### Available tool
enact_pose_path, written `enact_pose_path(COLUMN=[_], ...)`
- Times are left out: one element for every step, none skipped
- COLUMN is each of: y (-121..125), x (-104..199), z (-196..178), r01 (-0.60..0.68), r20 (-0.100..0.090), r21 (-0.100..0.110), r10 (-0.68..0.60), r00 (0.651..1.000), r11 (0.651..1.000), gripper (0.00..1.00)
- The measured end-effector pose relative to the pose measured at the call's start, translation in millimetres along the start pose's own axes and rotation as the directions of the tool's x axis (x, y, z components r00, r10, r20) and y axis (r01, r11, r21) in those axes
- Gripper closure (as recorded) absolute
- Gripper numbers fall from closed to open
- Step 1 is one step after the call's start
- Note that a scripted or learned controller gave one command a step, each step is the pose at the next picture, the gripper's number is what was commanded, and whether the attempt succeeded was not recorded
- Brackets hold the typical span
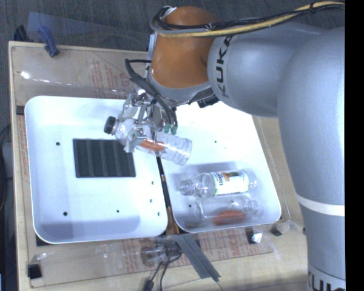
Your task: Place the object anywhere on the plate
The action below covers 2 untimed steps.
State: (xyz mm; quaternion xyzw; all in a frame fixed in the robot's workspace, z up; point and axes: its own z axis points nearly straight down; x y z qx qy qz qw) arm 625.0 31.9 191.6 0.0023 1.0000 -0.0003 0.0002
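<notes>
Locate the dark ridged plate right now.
The plate lies flat in the left bin, left of the divide between the bins, just below and left of the tool.

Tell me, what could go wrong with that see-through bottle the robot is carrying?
1. The end effector seems to pinch the clear bottle near one end, so the bottle sticks out sideways and might slip or swing loose.
2. The bottle hangs over the divide between the two bins, short of the dark plate. Dropped now, it may miss the plate.
3. It is round, so it may roll off the flat plate once released.
</notes>
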Motion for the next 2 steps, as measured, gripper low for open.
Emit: enact_pose_path(y=[-12.3,-12.7], x=[13.8,13.7], z=[-81.8,-81.9], r01=[-0.054,-0.055], r20=[0.001,0.001], r21=[0.0,0.0], r10=[0.054,0.055], r00=[0.999,0.999], r11=[0.999,0.999], gripper=[1.0,0.0])
